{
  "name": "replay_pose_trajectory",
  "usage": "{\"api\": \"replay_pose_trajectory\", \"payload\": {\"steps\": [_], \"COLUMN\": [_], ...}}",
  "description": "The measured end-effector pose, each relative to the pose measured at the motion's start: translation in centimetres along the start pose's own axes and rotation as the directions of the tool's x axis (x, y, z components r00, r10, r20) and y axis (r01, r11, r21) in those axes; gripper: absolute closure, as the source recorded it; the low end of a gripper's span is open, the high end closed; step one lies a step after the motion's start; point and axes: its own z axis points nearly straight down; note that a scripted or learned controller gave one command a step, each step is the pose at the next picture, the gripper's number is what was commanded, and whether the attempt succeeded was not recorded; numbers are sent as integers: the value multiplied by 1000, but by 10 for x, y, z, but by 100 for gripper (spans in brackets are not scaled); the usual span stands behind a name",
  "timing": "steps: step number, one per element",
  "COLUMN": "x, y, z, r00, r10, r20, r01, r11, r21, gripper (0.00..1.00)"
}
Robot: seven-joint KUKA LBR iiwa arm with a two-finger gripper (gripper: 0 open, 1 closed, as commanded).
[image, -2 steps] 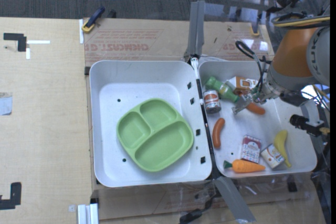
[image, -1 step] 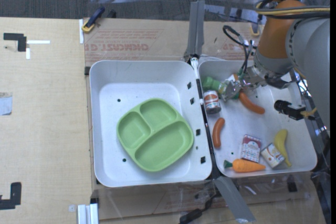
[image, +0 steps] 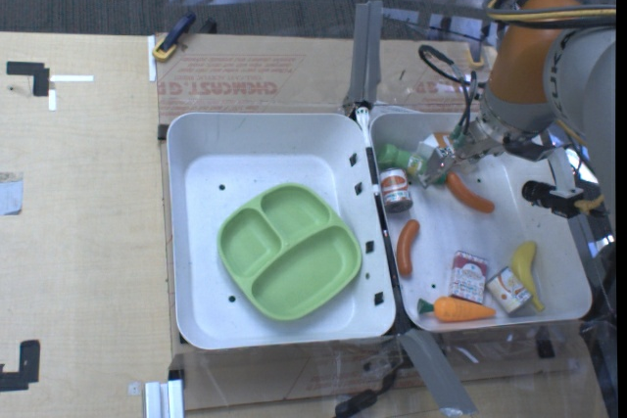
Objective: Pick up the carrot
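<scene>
Carrot (image: 462,310) lies flat at the near edge of the right bin (image: 568,308), green top toward the divider, just beside a small red-and-white packet (image: 469,276). Gripper (image: 443,162) sits over the far-left part of that bin, well apart from the carrot — whether its fingers are apart or together cannot be told. Near it: a can (image: 396,190), a green item (image: 394,155), an orange-red sausage (image: 471,194). Another sausage (image: 407,247) mid-bin, banana (image: 527,269) at right. Left bin (image: 196,240) holds a green divided plate (image: 290,252).
</scene>
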Motion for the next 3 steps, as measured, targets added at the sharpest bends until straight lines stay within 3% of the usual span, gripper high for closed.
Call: {"api": "replay_pose_trajectory", "payload": {"steps": [1, 2, 3], "x": [6, 33, 4], "y": [3, -38, 1], "z": [-12, 8, 12], "r00": [1000, 948, 925], "r10": [-22, -317, -380], "r20": [3, 39, -16], "r01": [22, 318, 380], "r11": [1000, 947, 925], "r21": [-6, -37, 9], "gripper": [0, 0, 0]}}
